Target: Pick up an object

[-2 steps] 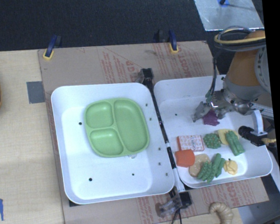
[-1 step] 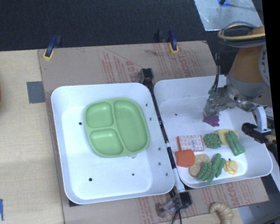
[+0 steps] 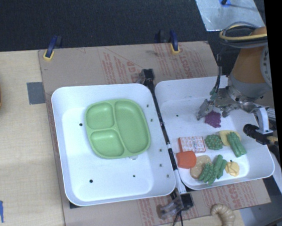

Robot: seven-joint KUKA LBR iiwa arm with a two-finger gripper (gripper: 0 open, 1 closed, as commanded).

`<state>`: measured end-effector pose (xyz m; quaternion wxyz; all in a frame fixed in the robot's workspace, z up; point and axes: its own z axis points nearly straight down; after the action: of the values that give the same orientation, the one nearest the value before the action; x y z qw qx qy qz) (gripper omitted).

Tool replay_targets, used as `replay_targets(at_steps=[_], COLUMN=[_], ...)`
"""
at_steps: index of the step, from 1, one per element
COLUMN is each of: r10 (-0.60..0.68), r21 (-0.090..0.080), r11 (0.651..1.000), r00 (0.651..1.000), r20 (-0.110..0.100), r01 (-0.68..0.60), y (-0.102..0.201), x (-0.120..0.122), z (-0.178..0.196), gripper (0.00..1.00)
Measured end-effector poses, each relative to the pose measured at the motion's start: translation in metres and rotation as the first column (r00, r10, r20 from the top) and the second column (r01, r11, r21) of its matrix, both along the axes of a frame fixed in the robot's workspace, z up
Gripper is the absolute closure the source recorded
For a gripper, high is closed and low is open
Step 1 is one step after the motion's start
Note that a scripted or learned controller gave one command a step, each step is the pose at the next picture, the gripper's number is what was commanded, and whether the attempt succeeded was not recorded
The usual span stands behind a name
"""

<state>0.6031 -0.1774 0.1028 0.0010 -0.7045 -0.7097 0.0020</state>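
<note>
Seemingly the arm [image 3: 248, 63] was in the reaching step, with nothing yet lifted. It came in from the right over the right bin [image 3: 179, 93], and the gripper [image 3: 216, 109] hung low over that bin's upper part, directly above a small purple piece [image 3: 213, 120]. The metal ends splayed outward either side of that piece, so the gripper looked spread apart, though from this slanted height the exact gap could not be judged. Nothing sat between the fingers; whether a tip touched the purple piece could not be told, since they overlapped in the view.

My guess was that the purple piece was the target. It lay apart from the other toys, which crowded the bin's lower half: a red block [image 3: 186, 159], a patterned card [image 3: 192, 143], green pods [image 3: 213, 169] and a yellow bit [image 3: 232, 168]. The next move would call for a short straight descent, then a firm close around the piece before lifting.

In the left bin [image 3: 64, 143] sat a green tray [image 3: 117, 128], well away from the gripper.
</note>
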Motion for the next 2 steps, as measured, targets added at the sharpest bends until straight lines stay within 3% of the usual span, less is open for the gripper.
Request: replay_targets(at_steps=[1,2], r10=[-0.007,0.0], r21=[-0.003,0.004], r11=[1.0,1.0], r00=[1.0,1.0], r20=[0.008,-0.006], r01=[0.007,0.0], y=[-0.037,-0.004], x=[-0.013,0.007], z=[0.072,-0.016], gripper=[0.0,0.0])
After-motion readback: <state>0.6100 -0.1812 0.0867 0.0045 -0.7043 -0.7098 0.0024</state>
